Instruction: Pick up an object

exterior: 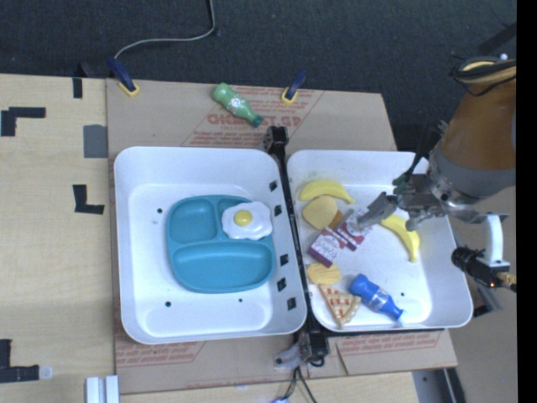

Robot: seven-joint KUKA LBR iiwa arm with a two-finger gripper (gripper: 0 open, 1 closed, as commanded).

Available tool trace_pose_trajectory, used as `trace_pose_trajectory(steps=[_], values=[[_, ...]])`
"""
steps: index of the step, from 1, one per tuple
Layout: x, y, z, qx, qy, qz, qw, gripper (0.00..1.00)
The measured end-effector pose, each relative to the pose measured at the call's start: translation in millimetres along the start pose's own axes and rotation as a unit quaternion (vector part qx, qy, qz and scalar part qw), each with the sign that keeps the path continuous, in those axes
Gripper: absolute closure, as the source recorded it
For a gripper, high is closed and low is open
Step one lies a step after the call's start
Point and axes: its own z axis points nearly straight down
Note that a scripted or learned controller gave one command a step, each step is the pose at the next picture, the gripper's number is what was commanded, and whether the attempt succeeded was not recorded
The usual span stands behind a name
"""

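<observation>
The gripper, whose jaws I cannot tell apart, hangs just right of the purple packet, which runs slantwise, near-left to far-right.

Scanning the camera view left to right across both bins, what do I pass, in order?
Blue divided plate → fried egg → pink packet → blue bottle → banana near the bin's right side. Items stacked around the packet's column are left out; their order is unclear.
</observation>
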Motion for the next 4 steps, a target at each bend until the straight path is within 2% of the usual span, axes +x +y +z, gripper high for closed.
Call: trace_pose_trajectory(steps=[1,2,3,4], values=[[-21,-36,153,0.0,0.0,0.001,1.0,0.0],[7,34,146,0.0,0.0,0.0,1.0,0.0],[17,90,152,-0.002,-0.001,0.0,1.0,0.0],[13,143,154,0.013,-0.003,0.0,0.9999,0.0]])
